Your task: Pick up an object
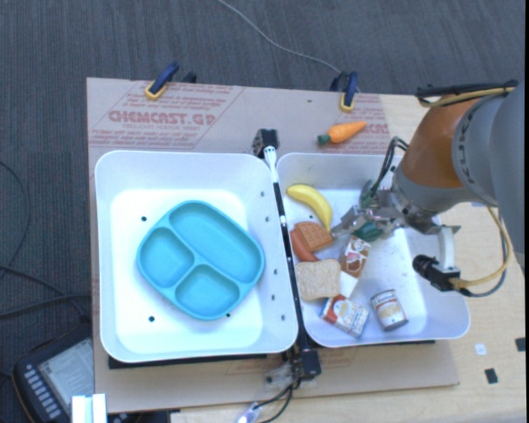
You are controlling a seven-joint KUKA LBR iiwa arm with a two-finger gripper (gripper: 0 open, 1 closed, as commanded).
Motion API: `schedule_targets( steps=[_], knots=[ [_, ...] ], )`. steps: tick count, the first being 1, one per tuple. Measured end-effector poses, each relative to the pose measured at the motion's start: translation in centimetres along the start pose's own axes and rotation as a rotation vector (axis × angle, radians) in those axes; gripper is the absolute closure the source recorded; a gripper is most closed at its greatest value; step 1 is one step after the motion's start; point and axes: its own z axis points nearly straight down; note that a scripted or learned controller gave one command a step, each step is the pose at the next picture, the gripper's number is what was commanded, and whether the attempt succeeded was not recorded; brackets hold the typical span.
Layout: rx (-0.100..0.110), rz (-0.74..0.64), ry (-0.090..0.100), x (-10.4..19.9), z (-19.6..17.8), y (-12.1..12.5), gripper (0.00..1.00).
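Your claw (363,221) hangs low in the right bin (441,324), near its far wall, between the banana (310,203) and a small carton (356,256). You cannot tell whether it is spread (clutter hides that). Settle on one item, descend squarely, then lift slowly.

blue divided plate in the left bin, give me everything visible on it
The blue plate is a light-blue tray that looks like moulded plastic, rounded in outline and split by raised ridges into three compartments: one large along its upper side and two smaller ones below. It lies flat, right side up, turned at a slant to the walls of the left bin, roughly at the middle of the floor. All three compartments hold nothing. It touches only the bin floor.
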Motion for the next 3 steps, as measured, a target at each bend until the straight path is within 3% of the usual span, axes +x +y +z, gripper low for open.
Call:
schedule_targets(
  steps=[1, 2, 3],
  knots=[
    [-0.004, 0.001, -0.002, -0.1, -1.1, 0.1, 1.00],
    [0.007, -0.001, 0.003, 9.1, -9.7, -5.9, 1.00],
    [0.008, -0.001, 0.002, 9.0, -10.6, -5.9, 1.00]
  ],
)
